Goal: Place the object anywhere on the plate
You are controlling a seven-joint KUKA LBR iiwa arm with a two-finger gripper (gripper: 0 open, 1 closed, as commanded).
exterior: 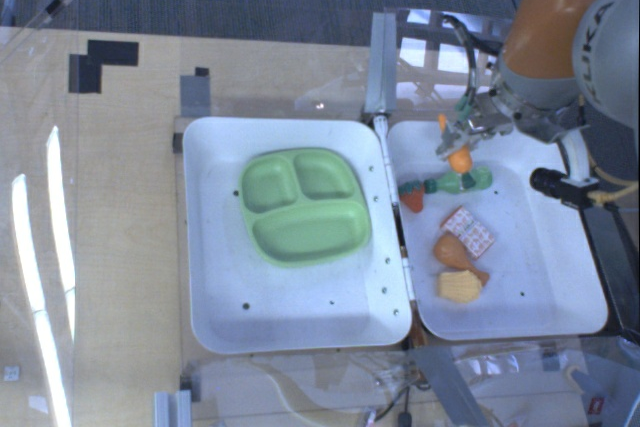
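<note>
Small orange object (460, 161), seemingly pinched in the claw (457, 147), roundish.

green plate (305, 207), white bins (215, 305), orange arm band (560, 15), checkered cracker (470, 232)

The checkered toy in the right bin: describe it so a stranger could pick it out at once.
Start at the right bin, the one without the green plate. Near its middle lies a small square toy with a red-and-white checked top. Its neighbours just below, a brown piece and a yellow piece, are plain.
</note>
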